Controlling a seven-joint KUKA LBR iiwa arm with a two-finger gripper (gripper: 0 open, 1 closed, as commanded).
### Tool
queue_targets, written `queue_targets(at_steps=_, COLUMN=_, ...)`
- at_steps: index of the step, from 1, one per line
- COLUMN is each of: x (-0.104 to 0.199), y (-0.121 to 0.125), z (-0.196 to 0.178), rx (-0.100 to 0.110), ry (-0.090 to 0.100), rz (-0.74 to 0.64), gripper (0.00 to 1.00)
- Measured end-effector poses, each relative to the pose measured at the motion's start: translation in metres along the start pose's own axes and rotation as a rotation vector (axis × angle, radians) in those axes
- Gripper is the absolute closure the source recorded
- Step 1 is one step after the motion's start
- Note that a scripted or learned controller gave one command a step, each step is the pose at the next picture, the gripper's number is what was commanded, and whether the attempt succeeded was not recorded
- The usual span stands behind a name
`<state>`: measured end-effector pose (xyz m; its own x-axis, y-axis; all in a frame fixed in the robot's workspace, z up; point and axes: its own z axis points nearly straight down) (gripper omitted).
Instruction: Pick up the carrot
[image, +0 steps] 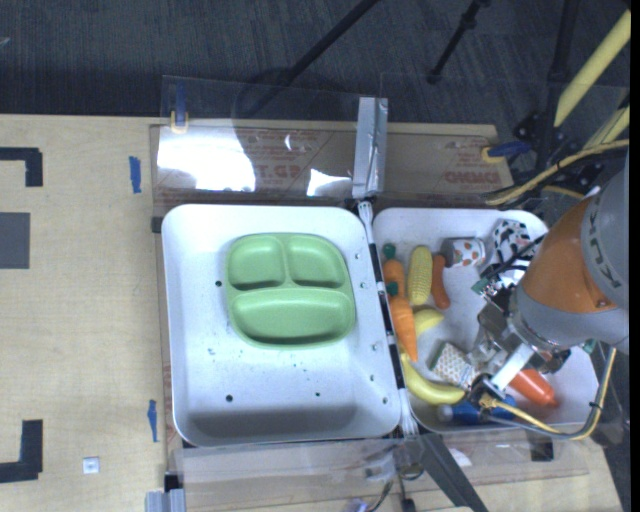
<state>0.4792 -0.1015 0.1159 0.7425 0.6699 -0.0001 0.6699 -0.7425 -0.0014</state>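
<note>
Starting from the left, the wooden worktop (80, 330) has some black corner marks and bits of blue tape on it, then comes the left bin (200, 390), which holds a green divided plate (290, 288) sitting toward its back half. Cross the divider and you're in the right bin (455, 225), which is pretty crowded. The carrot (402, 320) lies lengthwise right along the left wall of that bin, just next to the divider, with a smaller orange piece (394, 270) above it and a corn cob (420, 275) just beside that. A banana (430, 385) curves across the carrot's lower end, touching or nearly so, and a small checkered packet (452, 362) sits just right of it. Further right, the tool (490, 385) is low in the bin's front corner, well off from the carrot, next to a red-orange item (530, 385); can't tell if its fingers are spread or closed from this angle. A black-and-white spotted thing (512, 238) sits at the back right.
</note>
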Motion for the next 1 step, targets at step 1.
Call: queue_targets(at_steps=1, x=0.0749, y=0.0352, z=-0.068, rx=0.001, ry=-0.002, rz=0.523, gripper=1.0)
